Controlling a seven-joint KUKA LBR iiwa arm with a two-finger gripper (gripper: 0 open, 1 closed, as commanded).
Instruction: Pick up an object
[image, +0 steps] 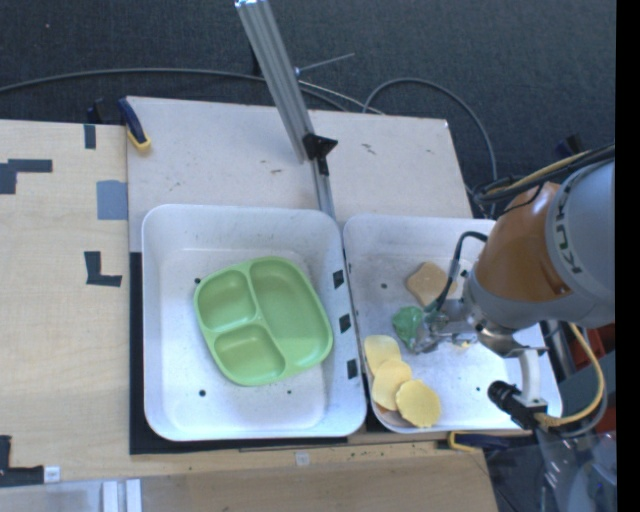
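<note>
In the right bin (470, 400), the small green object (408, 323) sits just left of the gripper (428, 335), touching its tip; whether the fingers grip it is unclear. It looks crumpled and leafy.

Two white bins (160, 300) are seen on a pale beige bench (250, 150); a light green divided tray (262, 320) lies in the left one. In the right bin (375, 240), yellow round pieces (400, 385), a tan piece (428, 282) and a dark green object (408, 323) are seen. The arm (545, 250) is coloured grey with an orange band.
</note>
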